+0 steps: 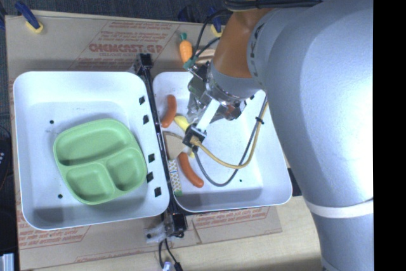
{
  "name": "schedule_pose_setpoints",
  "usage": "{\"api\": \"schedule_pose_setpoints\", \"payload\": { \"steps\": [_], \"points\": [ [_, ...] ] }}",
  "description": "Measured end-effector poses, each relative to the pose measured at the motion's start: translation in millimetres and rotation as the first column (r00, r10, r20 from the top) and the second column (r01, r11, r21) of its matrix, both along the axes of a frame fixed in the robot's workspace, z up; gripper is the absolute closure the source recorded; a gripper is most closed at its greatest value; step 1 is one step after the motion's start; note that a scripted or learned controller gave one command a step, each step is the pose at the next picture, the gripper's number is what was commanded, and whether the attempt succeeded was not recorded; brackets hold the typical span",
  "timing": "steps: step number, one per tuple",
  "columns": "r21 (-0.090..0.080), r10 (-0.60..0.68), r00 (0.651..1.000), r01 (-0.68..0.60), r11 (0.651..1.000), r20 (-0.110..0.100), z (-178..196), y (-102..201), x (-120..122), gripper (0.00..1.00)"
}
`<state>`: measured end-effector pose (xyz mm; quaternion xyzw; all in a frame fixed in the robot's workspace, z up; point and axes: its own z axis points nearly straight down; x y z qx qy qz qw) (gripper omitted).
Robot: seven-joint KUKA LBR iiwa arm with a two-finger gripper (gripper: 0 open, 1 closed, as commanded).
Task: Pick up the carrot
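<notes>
A fixed overhead camera looks slantwise down on left bin (32, 112) and right bin (268, 179).

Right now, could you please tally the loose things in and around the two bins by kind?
Green divided plate: 1
Carrot: 1
Orange sausages: 2
Yellow piece, perhaps a banana: 1
Small patterned packet: 1
Total: 6

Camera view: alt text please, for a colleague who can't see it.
The carrot lies by the right bin's far rim, seemingly outside it, with the gripper over that bin near a sausage. A green plate sits in the left bin.
</notes>
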<state>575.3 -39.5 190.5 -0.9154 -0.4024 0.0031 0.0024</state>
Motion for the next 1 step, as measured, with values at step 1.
{"api": "schedule_pose_setpoints", "payload": {
  "steps": [1],
  "points": [
    [-0.003, -0.248, 0.969, 0.248, 0.969, 0.003, 55.5, -58.8, -41.5, 1.0]
  ]
}}
